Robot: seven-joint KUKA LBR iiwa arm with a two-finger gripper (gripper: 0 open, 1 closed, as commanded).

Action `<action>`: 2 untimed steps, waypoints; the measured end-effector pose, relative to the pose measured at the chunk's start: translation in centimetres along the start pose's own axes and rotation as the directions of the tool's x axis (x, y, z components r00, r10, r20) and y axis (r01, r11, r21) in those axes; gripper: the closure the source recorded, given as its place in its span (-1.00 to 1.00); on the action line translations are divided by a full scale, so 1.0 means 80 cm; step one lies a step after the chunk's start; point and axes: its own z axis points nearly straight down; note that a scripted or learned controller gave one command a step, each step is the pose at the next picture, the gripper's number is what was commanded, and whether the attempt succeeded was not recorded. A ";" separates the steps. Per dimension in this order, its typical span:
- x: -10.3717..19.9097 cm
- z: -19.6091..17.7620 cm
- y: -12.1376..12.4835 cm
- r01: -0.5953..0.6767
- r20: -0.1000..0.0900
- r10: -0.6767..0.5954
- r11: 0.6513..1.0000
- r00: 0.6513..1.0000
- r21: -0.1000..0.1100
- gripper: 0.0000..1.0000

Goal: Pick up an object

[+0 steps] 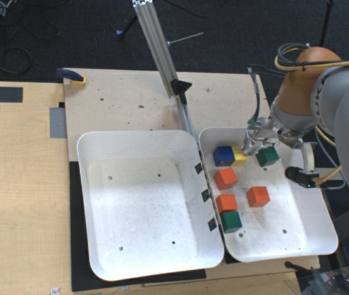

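Two smooth white bins [162,260] sat below; the gripper [255,141], grip unreadable, hovered beside yellow block [240,159] and green cube [267,157].

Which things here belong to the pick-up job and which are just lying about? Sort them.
Job:
gripper
blue block
yellow block
dark green block
three orange blocks
green block
right bin

Lying about:
left bin
aluminium bar
blue clamp

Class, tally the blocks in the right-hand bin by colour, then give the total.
orange blocks: 3
green blocks: 2
blue block: 1
yellow block: 1
Total: 7
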 end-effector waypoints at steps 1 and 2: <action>0.001 -0.078 -0.003 0.002 -0.002 -0.002 1.000 1.000 0.017 1.00; 0.001 -0.157 -0.005 0.003 -0.002 -0.003 1.000 1.000 0.016 1.00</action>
